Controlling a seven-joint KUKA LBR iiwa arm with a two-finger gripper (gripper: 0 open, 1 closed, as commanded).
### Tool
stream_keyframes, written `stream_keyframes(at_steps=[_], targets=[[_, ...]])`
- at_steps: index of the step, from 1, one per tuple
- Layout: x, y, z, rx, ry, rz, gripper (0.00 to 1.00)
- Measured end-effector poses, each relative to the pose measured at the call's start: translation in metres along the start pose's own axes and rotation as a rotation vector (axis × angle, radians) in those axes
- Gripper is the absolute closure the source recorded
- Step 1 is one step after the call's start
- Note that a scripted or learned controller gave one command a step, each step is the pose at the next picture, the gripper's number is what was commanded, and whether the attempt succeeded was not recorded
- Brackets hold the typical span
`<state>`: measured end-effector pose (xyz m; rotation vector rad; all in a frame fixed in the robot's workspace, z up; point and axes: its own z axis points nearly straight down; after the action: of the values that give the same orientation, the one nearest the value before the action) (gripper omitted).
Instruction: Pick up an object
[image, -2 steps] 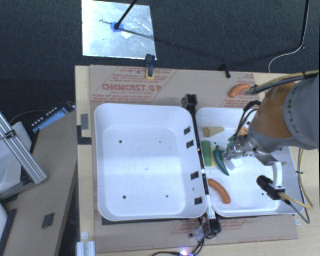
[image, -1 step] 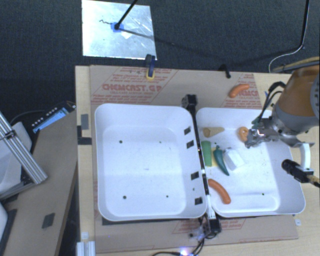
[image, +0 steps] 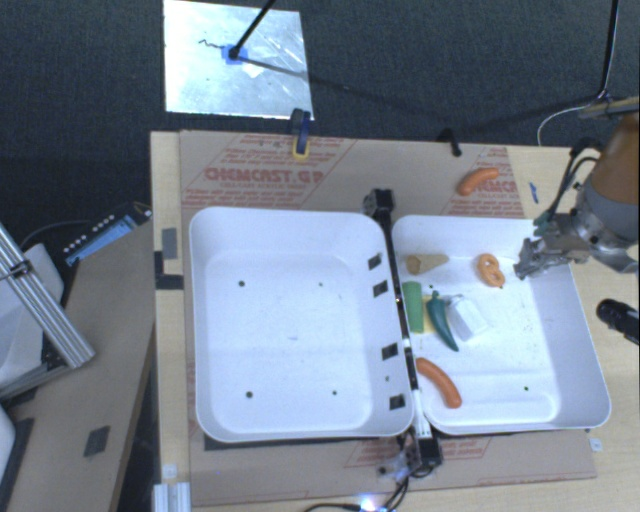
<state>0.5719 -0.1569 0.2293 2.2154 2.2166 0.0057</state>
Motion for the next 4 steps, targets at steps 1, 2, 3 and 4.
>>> stream_keyframes(at_steps=[1,2,3,4], targets=[[0.105,0.064,0.047,0.005,0.007,-0.014,1.00],[0.133,0.098,0.044,0.002,0.004,-0.008,1.00],[0.138,0.097,-0.080,-0.008,0.003,-0.006,1.00],[0.071,0.097,-0.047,0.007,0.000,0.005,1.00]])
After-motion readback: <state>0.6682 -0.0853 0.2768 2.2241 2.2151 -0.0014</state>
